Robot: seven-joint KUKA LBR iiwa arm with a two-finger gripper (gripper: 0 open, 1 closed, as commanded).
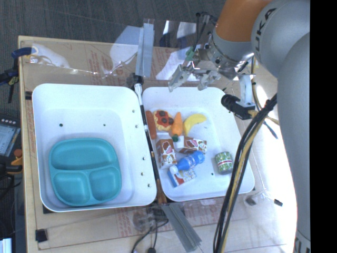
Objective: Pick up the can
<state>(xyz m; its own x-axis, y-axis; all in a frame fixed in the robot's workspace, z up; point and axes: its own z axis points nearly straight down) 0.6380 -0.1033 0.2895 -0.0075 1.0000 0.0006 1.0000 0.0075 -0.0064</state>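
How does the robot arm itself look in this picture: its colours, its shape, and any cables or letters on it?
The arm is thick, rounded and light grey, with a broad orange band above the wrist. Dark letters of the KUKA name show on the grey shell beside the band. The gripper is a small metallic part with two thin fingers. Black cables hang from the wrist and run down across the right bin.

A robot lab or test bench: a grey industrial arm [284,41] hangs over two white bins [84,96] set on a cardboard-covered bench [79,51], loose cables [237,178] trail across, and toy food [176,141] sits in one bin.
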